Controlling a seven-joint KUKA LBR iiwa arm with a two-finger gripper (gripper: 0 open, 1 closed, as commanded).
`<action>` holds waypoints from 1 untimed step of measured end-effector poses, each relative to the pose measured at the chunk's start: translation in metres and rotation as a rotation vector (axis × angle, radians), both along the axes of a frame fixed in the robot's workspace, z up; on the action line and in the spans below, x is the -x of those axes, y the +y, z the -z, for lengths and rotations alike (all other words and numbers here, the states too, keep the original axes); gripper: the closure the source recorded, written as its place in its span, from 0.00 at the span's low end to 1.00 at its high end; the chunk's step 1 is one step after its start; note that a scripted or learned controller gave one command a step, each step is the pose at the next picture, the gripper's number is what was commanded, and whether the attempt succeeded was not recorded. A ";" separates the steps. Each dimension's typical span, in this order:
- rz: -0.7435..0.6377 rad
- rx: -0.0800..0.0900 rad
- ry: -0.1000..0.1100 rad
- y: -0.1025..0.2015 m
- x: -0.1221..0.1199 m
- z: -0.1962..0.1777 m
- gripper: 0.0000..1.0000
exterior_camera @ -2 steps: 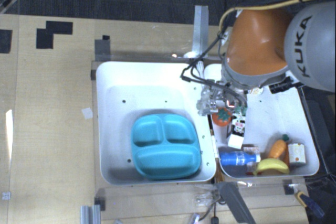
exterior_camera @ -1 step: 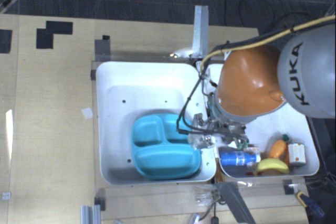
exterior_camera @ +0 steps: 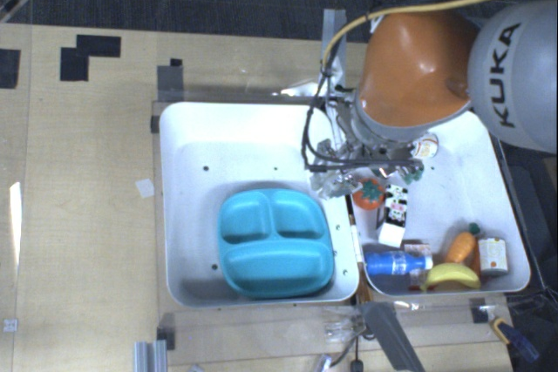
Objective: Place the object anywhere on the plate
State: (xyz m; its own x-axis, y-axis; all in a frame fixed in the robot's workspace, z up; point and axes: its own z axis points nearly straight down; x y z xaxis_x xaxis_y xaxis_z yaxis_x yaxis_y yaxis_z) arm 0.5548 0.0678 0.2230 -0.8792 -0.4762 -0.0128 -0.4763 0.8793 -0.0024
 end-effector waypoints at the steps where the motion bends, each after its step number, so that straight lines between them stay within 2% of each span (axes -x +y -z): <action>1: -0.327 0.003 0.004 0.024 0.043 0.013 1.00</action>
